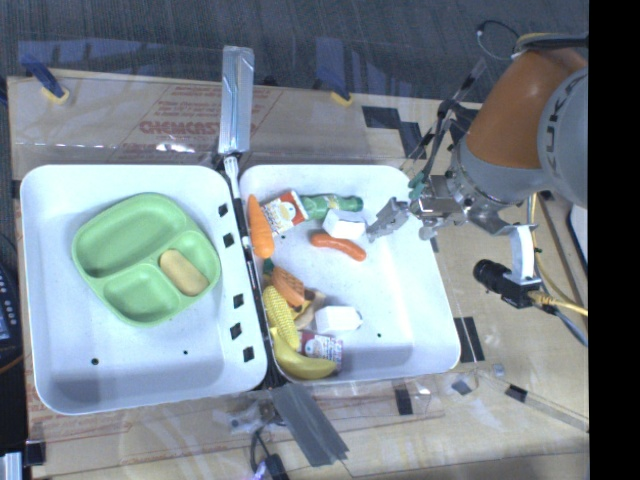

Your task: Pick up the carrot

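Observation:
The carrot (260,227) is orange and tapered. It lies lengthwise against the left wall of the right bin (425,288), near the divider. My gripper (408,225) hangs over the right bin's upper right part, well to the right of the carrot. Its fingers are spread, with nothing between them. The left fingertip (383,222) points toward a white block (343,225) and a red-orange sausage (338,246).
The right bin also holds a red-and-white packet (286,210), a green bottle (330,205), a corn cob (278,312), a banana (300,364), another white block (338,319) and an orange item (289,287). In the left bin (60,368), a green divided plate (125,243) holds a tan piece (183,271).

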Robot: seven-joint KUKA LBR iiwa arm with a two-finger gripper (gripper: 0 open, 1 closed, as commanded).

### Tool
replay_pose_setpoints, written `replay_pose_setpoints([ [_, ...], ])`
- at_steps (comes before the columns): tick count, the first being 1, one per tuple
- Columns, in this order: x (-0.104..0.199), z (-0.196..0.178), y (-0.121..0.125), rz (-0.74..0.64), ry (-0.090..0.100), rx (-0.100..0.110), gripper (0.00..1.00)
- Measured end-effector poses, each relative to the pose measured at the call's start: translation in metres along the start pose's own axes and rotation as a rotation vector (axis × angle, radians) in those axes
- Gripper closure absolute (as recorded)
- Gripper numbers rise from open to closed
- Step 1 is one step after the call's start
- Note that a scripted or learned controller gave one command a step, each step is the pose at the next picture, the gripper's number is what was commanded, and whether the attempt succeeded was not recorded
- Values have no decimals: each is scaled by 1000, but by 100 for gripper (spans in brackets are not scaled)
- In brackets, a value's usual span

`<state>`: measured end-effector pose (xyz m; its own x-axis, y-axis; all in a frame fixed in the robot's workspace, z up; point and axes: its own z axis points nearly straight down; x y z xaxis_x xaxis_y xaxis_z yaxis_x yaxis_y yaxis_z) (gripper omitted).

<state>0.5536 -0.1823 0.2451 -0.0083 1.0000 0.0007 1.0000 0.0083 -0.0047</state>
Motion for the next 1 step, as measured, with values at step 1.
replay_pose_setpoints([
  [1, 38, 104, -42, -204, 1, 1, 0],
])
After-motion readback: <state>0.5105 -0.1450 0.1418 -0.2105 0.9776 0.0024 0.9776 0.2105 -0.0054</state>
